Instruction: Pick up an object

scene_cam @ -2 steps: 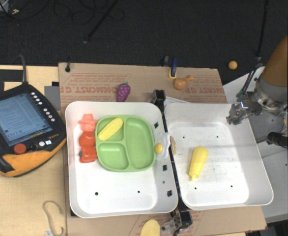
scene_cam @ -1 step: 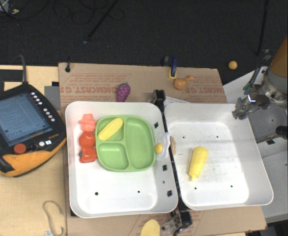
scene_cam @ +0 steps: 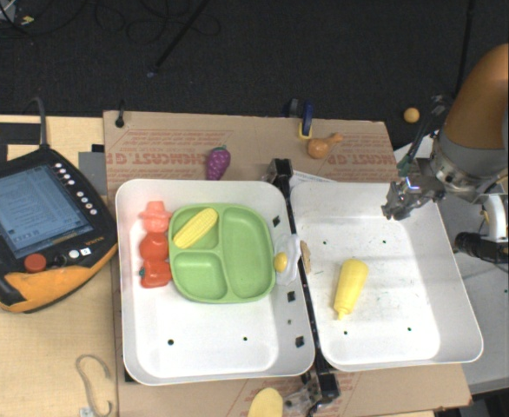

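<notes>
Leftmost, a black and orange control tablet [scene_cam: 37,224] lies on the wooden bench [scene_cam: 29,354], just beside the left bin's left edge, with a small metal hook [scene_cam: 94,380] lying near the bench's front edge. Behind both bins a sheet of brown cardboard [scene_cam: 168,146] carries a purple toy grape bunch [scene_cam: 218,162] and, further right, an orange toy [scene_cam: 322,145] shaped like a drumstick.

The left bin [scene_cam: 202,346] holds a red and pink plastic toy [scene_cam: 154,246] against its left wall. Touching that toy on its right is a green divided plate [scene_cam: 233,268], which takes up the back half of the bin. A yellow corn cob [scene_cam: 193,228] lies tilted in the plate's back left compartment. A small yellow piece [scene_cam: 281,263] sits at the plate's right rim, close to the bin's right wall.

At the front edge of the bench, below the seam between the bins, a round yellow object [scene_cam: 266,402] peeks in.

The right bin [scene_cam: 411,337] holds a yellow bottle [scene_cam: 350,287], lying near the bin's centre with its narrow end pointing toward the front edge. Its floor shows a few dark specks.

The gripper [scene_cam: 400,202] hangs over the right bin's back right corner, well apart from the bottle, below the grey wrist and orange band of the arm [scene_cam: 480,102]. Nothing is visible between its fingers, but whether they are spread or closed I cannot tell.
</notes>
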Robot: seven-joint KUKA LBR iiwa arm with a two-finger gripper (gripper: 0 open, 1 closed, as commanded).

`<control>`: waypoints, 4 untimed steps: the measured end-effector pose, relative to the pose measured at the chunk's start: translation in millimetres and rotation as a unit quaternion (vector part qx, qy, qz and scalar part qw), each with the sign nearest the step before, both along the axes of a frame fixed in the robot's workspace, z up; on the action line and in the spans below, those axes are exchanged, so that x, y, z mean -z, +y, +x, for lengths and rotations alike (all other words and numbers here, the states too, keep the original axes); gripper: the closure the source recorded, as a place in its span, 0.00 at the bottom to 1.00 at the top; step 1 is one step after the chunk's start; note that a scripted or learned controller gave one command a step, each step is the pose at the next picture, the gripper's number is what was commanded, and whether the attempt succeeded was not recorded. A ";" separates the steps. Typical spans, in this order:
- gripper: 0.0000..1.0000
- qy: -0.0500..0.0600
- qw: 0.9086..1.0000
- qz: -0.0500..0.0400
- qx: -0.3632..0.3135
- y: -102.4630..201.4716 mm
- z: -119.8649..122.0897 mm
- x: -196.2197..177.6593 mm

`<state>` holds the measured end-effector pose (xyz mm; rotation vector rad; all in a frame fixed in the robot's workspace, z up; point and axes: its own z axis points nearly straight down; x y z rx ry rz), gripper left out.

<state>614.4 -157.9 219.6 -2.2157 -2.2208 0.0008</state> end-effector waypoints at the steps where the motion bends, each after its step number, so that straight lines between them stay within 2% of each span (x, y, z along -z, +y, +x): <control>1: 1.00 -0.001 1.000 0.000 -0.001 52.6 -2.3 -11.9; 2: 1.00 -0.001 1.000 0.000 -0.001 110.0 -1.8 -19.2; 3: 1.00 0.000 1.000 0.000 -0.001 166.4 -12.6 -21.0; 4: 1.00 0.001 1.000 -0.001 0.000 219.9 -10.6 2.8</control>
